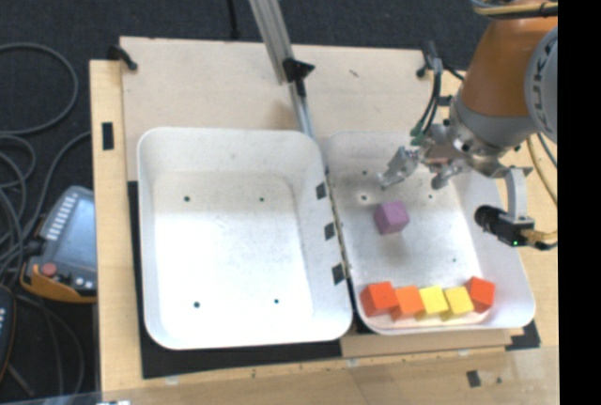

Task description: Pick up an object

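Note:
A purple cube (392, 216) lies near the middle of the right bin (349, 159). Along that bin's front wall sits a row of blocks (429, 299): orange ones at the ends and yellow ones in between. My gripper (419, 167) hangs over the back of the right bin, above and slightly right of the purple cube. Its fingers are spread apart with nothing between them. One fingertip (394, 170) points toward the bin's left side.
The left bin (160, 159) sits beside the right one. A slanted metal pole (268, 8) rises from the bench behind the bins. Cables and a handheld pendant (64, 243) lie on the floor at the left.

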Robot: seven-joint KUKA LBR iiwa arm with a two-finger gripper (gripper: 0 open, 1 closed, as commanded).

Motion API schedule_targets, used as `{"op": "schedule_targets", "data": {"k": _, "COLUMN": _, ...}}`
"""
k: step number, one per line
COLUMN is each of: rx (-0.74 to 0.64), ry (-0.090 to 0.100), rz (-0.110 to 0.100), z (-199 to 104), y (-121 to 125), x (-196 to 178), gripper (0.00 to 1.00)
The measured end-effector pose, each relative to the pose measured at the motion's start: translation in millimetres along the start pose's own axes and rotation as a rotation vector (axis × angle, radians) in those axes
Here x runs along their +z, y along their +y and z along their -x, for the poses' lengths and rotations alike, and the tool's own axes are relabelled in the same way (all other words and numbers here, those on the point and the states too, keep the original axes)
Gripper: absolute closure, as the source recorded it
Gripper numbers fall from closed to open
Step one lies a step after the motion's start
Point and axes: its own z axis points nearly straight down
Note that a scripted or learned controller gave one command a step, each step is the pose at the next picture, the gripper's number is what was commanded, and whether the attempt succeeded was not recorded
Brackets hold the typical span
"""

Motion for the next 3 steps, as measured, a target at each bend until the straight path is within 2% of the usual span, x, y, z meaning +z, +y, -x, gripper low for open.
{"op": "schedule_targets", "data": {"k": 1, "rx": -0.001, "ry": -0.001, "rz": -0.001, "z": -8, "y": -4, "x": 108, "gripper": 0.0}}
{"op": "schedule_targets", "data": {"k": 2, "rx": 0.005, "ry": -0.001, "rz": 0.001, "z": -7, "y": -3, "x": 99, "gripper": 1.0}}
{"op": "schedule_targets", "data": {"k": 3, "rx": -0.012, "ry": 0.002, "rz": 0.005, "z": -75, "y": -16, "x": 27, "gripper": 1.0}}
